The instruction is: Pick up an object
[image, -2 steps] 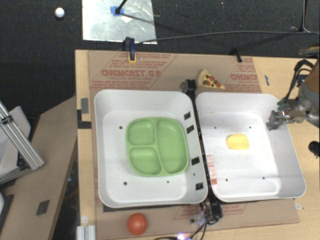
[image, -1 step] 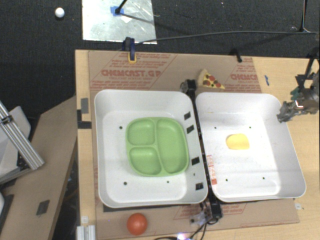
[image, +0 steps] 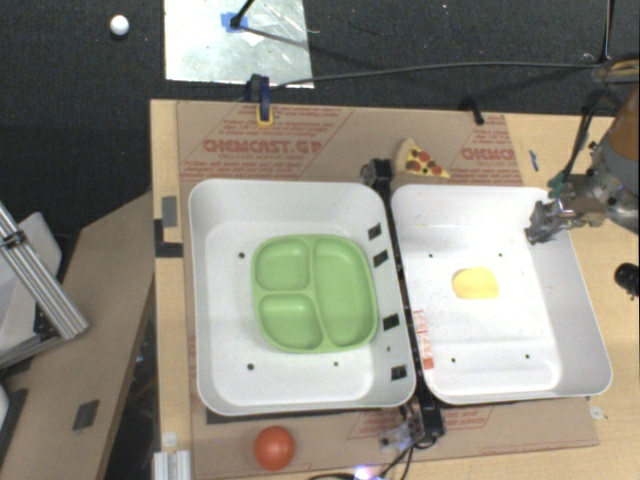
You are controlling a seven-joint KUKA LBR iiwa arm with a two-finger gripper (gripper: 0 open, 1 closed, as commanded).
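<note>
A brown cardboard-covered table carries two shallow white bins, left and right, touching. A pizza-slice toy lies behind them, an orange-red ball in front.

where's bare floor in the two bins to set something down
Right bin: bare floor all around the yellow piece, most along the near edge and near-left corner. The gripper crowds the far-right edge. Left bin: the green tray fills the middle, leaving narrow margins.

Arm enters from right; gripper low, pointing left.
</note>
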